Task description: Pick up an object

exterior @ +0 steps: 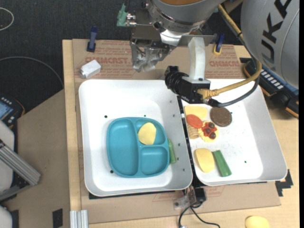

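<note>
My gripper (146, 61) hangs high above the back edge of the left bin (95, 108), its pale fingers close together with nothing seen between them. In that bin lies a teal divided tray (124, 151) with a yellow piece (147, 134) in its upper right compartment. A thin green strip (171, 152) lies along the tray's right side. The right bin (256, 141) holds a brown disc (221, 117), an orange-red piece (194, 120), a small red and black cluster (208, 130), a pale yellow block (205, 160) and a green stick (221, 163).
A small white block (90, 69) lies on the cardboard behind the left bin. Blue clamps (91, 39) hold the cardboard at the back. A yellow thing (255, 222) sits at the bench's front right, outside the bins.
</note>
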You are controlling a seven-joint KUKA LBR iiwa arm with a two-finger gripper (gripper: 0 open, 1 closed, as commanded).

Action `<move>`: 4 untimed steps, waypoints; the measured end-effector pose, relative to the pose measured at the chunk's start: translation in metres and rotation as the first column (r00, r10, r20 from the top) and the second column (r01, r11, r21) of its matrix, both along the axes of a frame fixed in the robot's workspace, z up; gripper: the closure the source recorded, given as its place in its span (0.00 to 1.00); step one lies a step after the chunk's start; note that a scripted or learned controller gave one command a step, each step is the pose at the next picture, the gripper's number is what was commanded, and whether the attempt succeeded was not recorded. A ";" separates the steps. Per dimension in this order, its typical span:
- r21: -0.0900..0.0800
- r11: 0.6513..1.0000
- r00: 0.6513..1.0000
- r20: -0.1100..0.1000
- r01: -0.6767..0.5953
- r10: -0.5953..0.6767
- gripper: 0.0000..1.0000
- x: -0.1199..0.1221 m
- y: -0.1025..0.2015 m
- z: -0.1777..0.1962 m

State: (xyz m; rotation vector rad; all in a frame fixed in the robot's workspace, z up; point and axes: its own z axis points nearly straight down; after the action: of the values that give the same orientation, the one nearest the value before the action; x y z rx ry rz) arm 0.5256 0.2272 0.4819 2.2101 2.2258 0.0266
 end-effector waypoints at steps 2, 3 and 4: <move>0.000 1.000 1.000 0.002 0.005 -0.005 1.00 -0.039 -0.006 0.033; -0.017 1.000 0.999 -0.032 0.008 -0.008 1.00 -0.049 -0.003 -0.128; -0.014 1.000 1.000 -0.028 0.014 -0.015 1.00 -0.026 -0.059 -0.269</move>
State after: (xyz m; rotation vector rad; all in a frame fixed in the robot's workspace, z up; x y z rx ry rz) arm 0.4995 0.1678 0.2128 2.2331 2.2164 -0.0202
